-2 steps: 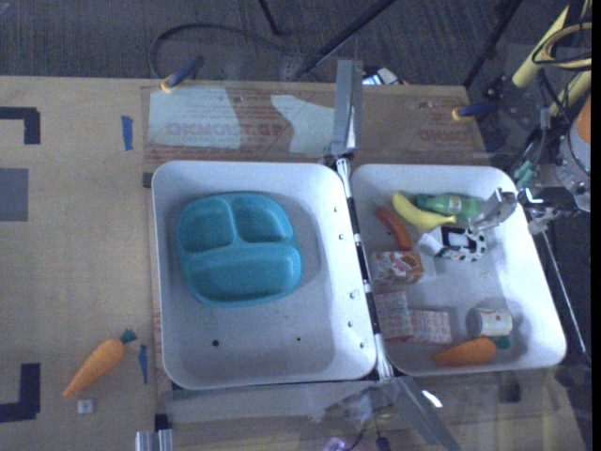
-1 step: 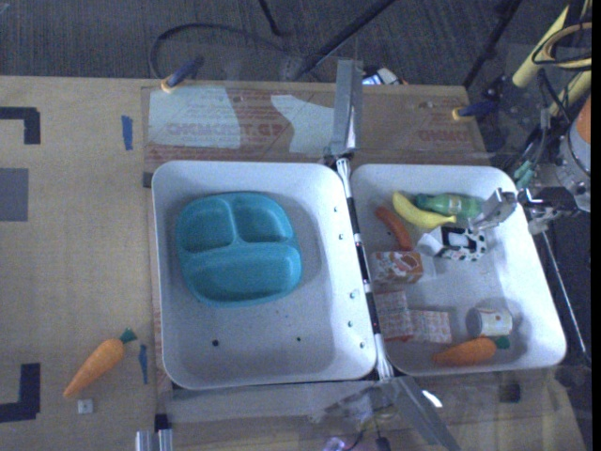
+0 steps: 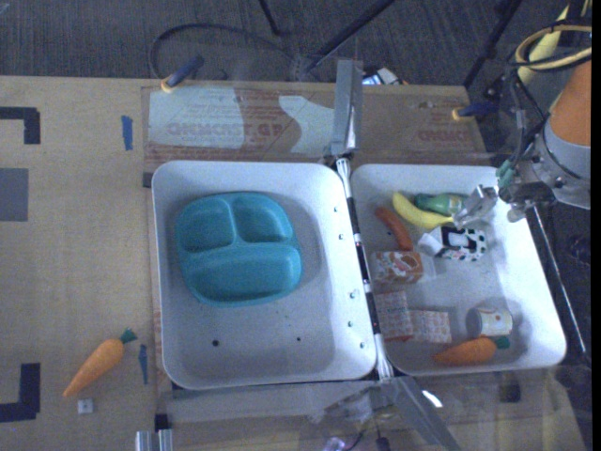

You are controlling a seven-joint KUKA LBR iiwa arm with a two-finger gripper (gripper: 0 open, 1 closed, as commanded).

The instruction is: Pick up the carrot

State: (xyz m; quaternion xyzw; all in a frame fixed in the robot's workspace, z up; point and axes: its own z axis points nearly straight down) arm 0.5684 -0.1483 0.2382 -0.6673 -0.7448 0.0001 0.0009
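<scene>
**Operator:** Where is the carrot, and where is the tool?

**Spotter:** You have two to choose from. One carrot (image 3: 467,350) lies flat in the right bin (image 3: 540,285), close to its near wall. Its green top points right, just below a small can (image 3: 490,321). A second carrot (image 3: 94,365) lies out on the bare bench (image 3: 56,252), left of the left bin (image 3: 178,346) and well away from the arm. The gripper (image 3: 482,203) is at the far end of the right bin, near the banana (image 3: 418,212). That puts it well apart from either carrot.

**Operator:** Is the gripper spread or pressed together?

**Spotter:** I cannot tell you; it is too small and blurred here. I see nothing pinched in it.

**Operator:** How will the carrot handle?

**Spotter:** It looks like a toy, so I judge it light and fairly stiff, with a smooth skin that could slip. The body tapers, and a squeeze near the tip would likely push it out of the grip. Take it across the thick middle, closing square to its long axis. Stay off the leafy end, which looks softer. Watch the can and the bin wall beside it; they leave you little room.
</scene>
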